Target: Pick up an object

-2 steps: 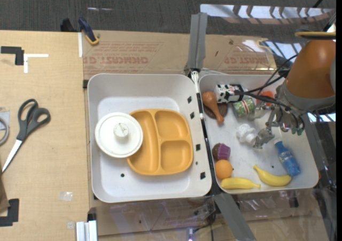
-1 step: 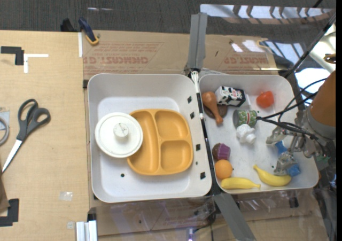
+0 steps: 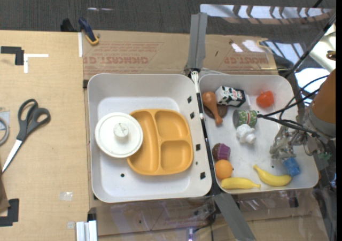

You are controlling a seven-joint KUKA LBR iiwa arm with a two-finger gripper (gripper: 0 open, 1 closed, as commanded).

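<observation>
Camera view | left bin [image 3: 101, 181]: yellow tray [image 3: 160, 149], white lid [image 3: 118, 134] | tool [image 3: 281, 149] grip: cannot tell

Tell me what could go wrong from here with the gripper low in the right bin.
1. The gripper sits just above the small blue block, with a curved yellow banana right beside it; a descent could catch both or nudge one aside.
2. Both lie near the right white bin's front wall, so a pushed item may wedge there.
3. Black cables hang over the bin and could snag.
</observation>
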